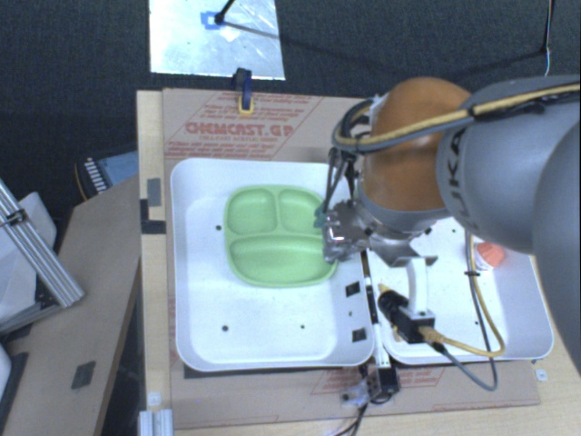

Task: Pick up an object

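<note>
A light green divided plate (272,236) lies in the left white bin (204,334), toward its right side. My gripper (332,236) hangs over the plate's right edge, near the wall between the two bins. The grey arm and its orange band cover most of the gripper from above. An orange-pink object (491,255) peeks out from under the arm in the right bin (522,330).
Both bins rest on a brown cardboard sheet (241,121) with red lettering. A shiny metal plate (216,25) lies on the dark floor behind. An aluminium frame piece (36,252) stands at the left.
</note>
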### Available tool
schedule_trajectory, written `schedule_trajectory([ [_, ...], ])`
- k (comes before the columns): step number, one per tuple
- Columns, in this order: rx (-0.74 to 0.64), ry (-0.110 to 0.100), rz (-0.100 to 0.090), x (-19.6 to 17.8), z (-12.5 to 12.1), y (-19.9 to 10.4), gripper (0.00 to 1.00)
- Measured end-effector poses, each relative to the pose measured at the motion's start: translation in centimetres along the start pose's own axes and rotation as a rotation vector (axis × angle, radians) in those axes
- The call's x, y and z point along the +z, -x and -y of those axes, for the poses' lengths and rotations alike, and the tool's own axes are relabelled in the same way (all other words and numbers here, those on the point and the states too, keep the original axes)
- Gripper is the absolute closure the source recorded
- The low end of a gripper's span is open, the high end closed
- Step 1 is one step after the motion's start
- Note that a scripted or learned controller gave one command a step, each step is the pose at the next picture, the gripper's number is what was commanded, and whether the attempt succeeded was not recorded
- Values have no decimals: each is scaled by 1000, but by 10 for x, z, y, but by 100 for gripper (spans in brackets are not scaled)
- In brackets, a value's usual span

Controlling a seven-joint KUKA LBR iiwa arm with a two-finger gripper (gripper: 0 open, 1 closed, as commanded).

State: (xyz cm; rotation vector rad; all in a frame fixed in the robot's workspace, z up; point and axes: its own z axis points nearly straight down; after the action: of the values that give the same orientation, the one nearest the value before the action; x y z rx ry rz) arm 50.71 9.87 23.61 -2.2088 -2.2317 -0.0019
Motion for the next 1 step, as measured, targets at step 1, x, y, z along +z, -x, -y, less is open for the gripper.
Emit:
schedule_trajectory([
  [1,4,-1,2,6,15,-7,100],
])
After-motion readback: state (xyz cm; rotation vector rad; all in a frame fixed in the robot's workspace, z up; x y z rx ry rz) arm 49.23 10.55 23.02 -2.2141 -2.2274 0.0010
